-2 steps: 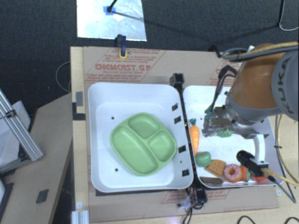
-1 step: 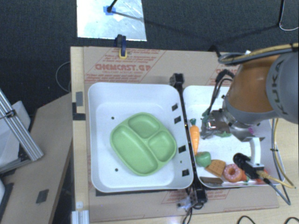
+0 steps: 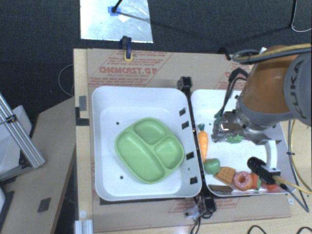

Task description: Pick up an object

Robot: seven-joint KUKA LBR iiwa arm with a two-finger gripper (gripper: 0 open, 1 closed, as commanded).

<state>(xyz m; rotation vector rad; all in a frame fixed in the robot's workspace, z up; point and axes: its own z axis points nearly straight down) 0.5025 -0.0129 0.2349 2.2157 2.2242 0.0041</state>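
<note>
The gripper [image 3: 225, 127] hangs low over the middle of the right bin [image 3: 208, 105]. I cannot tell if it is open or closed. A small green piece [image 3: 236, 139] with a ragged outline lies just beside it, partly under the wrist. A smooth, tapered orange carrot [image 3: 203, 143] lies along the left wall of this bin. Near the front edge a rounded green toy [image 3: 212, 166], a tan ribbed waffle [image 3: 225, 174] and a pink ring donut [image 3: 242, 180] sit close together. The far-left corner gives open white floor. The left bin [image 3: 109, 111] holds a matte green plate [image 3: 148, 150] with three compartments, with free room on all sides.
</note>
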